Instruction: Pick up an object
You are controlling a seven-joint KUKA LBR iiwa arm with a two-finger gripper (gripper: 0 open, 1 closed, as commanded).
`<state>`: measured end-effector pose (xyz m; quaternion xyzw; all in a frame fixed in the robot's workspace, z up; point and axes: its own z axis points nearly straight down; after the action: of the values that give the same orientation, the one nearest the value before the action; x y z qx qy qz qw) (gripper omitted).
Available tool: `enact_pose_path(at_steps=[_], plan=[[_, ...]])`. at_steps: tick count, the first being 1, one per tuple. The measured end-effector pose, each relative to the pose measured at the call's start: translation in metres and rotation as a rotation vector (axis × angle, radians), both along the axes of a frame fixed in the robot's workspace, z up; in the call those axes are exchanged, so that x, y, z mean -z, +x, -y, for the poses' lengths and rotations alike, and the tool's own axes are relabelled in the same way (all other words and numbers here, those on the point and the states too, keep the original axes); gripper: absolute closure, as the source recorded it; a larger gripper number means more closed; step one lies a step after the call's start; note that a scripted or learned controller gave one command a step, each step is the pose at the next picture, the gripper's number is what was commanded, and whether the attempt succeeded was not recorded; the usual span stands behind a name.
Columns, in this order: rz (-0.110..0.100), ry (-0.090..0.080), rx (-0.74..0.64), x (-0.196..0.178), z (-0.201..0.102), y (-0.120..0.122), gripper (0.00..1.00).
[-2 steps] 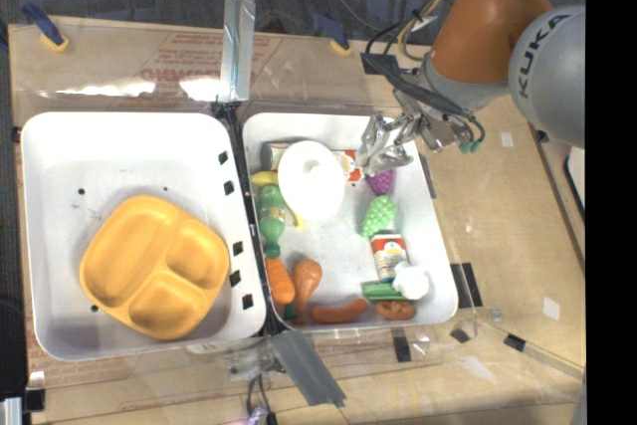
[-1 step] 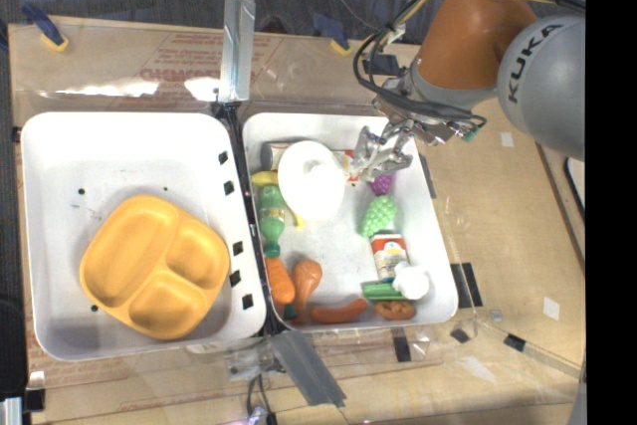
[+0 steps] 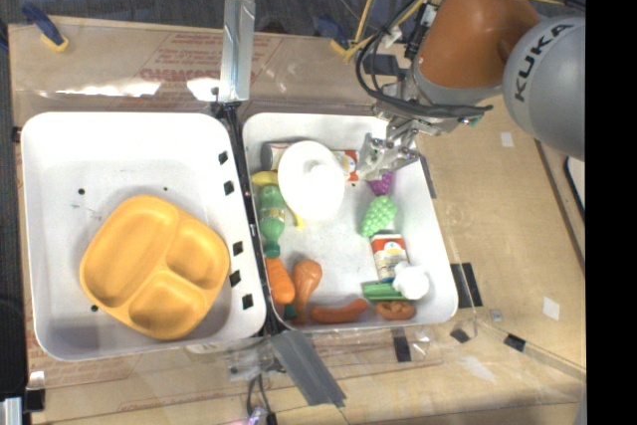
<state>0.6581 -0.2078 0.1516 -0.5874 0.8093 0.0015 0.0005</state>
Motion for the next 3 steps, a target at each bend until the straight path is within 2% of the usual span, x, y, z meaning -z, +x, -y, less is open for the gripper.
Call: enact_pose_path(at_steps=[1,2,3], plan=[[0.002,0.001,-0.388,0.000,0.000,0.000,1.00],[0.003,0.002,-0.822,-0.048,-0.002,-0.025,1.00],[0.001,0.004,-0.821,-0.047,-0.002,-0.025,0.00]])
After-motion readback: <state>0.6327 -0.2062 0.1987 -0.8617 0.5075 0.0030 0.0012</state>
